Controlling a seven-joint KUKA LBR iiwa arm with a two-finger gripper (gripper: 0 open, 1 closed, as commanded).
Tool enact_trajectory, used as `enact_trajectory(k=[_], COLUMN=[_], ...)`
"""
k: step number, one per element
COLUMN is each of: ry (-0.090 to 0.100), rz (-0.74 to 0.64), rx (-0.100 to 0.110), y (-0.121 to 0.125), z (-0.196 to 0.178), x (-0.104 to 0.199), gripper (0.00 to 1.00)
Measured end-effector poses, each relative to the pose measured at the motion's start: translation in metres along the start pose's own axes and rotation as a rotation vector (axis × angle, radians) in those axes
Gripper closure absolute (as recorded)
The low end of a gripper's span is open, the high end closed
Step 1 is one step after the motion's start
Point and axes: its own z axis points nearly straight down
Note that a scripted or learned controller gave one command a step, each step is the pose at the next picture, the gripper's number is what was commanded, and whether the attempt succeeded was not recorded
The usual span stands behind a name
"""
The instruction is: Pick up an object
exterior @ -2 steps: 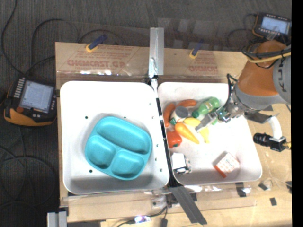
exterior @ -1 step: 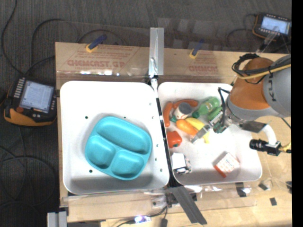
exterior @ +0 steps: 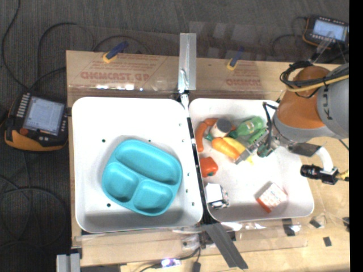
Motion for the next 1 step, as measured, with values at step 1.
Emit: enact_trajectory(k=[1], ry=[0.009], rz=[-0.09], rx=[0.011], y=[0.0197], z=[-0.0967], x=[0.0383], gripper=[1.0])
